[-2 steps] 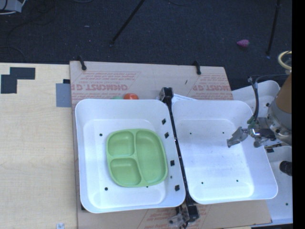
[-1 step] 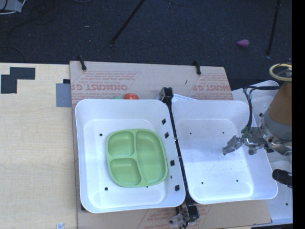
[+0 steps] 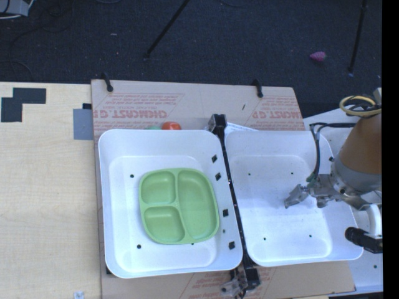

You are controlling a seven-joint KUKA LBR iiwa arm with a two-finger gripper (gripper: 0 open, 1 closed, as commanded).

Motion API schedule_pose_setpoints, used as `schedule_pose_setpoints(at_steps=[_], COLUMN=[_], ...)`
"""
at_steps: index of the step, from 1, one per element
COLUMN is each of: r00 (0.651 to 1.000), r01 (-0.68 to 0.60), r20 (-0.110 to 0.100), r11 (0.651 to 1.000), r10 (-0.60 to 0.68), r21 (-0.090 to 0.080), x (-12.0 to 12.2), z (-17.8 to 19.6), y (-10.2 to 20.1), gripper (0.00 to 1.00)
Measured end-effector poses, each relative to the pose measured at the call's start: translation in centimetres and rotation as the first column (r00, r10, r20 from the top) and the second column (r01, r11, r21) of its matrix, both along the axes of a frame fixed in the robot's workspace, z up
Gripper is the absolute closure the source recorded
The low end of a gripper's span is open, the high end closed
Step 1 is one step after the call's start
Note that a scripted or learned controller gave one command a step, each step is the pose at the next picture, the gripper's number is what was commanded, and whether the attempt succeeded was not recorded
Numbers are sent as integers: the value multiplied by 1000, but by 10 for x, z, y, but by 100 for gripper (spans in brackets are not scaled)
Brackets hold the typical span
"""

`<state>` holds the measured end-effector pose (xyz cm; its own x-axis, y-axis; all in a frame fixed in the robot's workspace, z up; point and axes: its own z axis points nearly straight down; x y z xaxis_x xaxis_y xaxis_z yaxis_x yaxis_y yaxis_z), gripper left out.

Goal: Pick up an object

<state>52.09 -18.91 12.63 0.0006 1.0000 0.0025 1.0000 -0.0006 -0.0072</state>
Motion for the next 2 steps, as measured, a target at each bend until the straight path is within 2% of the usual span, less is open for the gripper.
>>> schedule_pose_setpoints(at_steps=[1, 2], r00=[1000, 1000], r01=[1, 4], r20=[6, 6], r11=[1000, 1000], r10=[-1, -4], r21=[-2, -1], x=[0, 1], z=[-39, -28], y=[1, 0], gripper=[0, 100])
